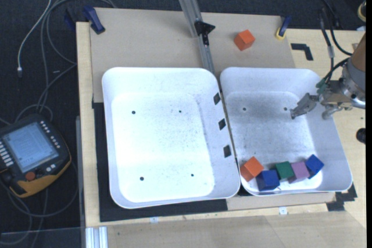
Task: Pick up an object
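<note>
One fixed camera looks down at a slant, seemingly from the near side, on both bins [157,75] (whole bench [145,26] framed).

You see the arm [359,67] cut off by the frame's right edge, so little above its wrist shows. At lower right, the purple block [300,170] is partly hidden behind the green block [284,171] and a blue block [314,164].
</note>
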Controlling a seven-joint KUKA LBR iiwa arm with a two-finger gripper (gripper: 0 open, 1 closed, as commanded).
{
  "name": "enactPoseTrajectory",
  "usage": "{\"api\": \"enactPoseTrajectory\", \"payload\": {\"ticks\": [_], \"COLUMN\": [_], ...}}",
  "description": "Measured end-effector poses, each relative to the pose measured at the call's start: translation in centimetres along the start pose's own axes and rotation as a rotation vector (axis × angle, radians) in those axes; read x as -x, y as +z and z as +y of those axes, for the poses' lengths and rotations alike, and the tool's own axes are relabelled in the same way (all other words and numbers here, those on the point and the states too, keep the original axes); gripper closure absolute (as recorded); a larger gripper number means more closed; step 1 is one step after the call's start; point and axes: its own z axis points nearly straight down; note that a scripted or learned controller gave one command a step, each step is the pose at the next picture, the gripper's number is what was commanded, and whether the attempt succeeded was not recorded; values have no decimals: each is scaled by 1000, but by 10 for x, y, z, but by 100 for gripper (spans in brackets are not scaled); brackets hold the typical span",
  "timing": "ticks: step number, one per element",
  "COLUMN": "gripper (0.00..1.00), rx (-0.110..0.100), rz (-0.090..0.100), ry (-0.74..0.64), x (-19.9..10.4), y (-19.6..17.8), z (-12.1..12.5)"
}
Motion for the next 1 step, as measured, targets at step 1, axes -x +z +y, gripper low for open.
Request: {"api": "enactPoseTrajectory", "payload": {"ticks": [1], "gripper": [100], "rx": [4], "rz": [-1], "ry": [-1], "x": [0], "y": [-11], "z": [1]}}
